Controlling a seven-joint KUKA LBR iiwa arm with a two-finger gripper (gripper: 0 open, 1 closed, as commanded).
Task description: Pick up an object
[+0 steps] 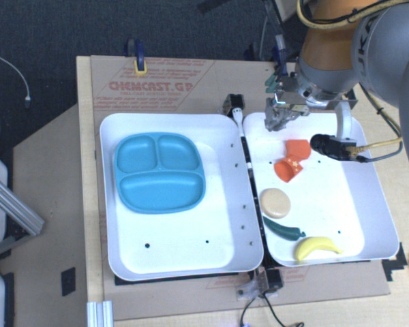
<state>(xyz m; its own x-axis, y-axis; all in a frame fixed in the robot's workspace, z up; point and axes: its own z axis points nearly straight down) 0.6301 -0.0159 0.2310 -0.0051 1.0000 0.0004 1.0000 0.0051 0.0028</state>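
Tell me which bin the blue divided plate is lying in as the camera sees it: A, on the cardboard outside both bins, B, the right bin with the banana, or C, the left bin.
C: the blue divided plate lies flat inside the left bin, while the banana and the other small items sit in the right bin.
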